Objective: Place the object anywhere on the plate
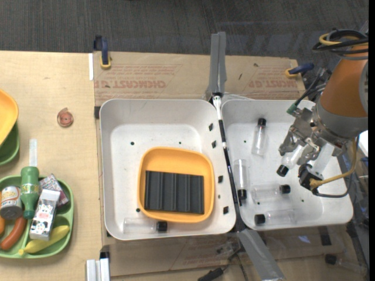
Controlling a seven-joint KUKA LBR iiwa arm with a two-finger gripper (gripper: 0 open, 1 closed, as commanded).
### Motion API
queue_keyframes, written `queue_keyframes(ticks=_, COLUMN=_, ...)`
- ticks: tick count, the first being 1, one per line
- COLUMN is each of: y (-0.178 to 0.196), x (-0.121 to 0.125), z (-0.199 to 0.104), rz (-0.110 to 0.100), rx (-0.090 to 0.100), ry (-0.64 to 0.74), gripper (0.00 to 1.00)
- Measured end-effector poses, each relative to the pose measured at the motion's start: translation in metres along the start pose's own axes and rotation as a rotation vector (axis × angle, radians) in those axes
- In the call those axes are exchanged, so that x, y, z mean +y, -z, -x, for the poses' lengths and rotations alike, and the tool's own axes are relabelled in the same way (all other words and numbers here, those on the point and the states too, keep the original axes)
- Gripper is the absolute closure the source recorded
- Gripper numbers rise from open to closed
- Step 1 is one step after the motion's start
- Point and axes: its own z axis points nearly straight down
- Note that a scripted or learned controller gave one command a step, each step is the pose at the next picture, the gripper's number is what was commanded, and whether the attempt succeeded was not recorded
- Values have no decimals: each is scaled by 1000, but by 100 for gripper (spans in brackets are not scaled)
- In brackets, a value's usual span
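Observation:
An orange-yellow plate (176, 157) lies in the left bin (117, 127). A black ridged rectangular block (174, 192) rests flat on the plate, covering most of its lower half. My gripper (294, 172) hangs over the middle of the right bin (328, 215), far to the right of the plate. Its two dark-tipped fingers (282, 170) point down and left, standing apart and open, with nothing visible between them.
Several clear vials with black caps lie in the right bin: one at the back (258, 136), one by the divider (239, 177), two near the front (275, 218). Another vial (143, 226) lies at the left bin's front edge. A green tray of toy food (35, 215) sits far left.

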Motion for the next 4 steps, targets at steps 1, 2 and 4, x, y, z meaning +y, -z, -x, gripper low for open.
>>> queue_keyframes(ticks=1, y=0, x=0, z=0, rz=0, rx=0, ry=0, gripper=0)
queue_keyframes(ticks=2, y=-3, x=16, z=74, rz=1, rx=0, ry=275, gripper=0)
queue_keyframes(ticks=4, y=123, x=32, z=124, rz=2, rx=0, ry=837, gripper=0)
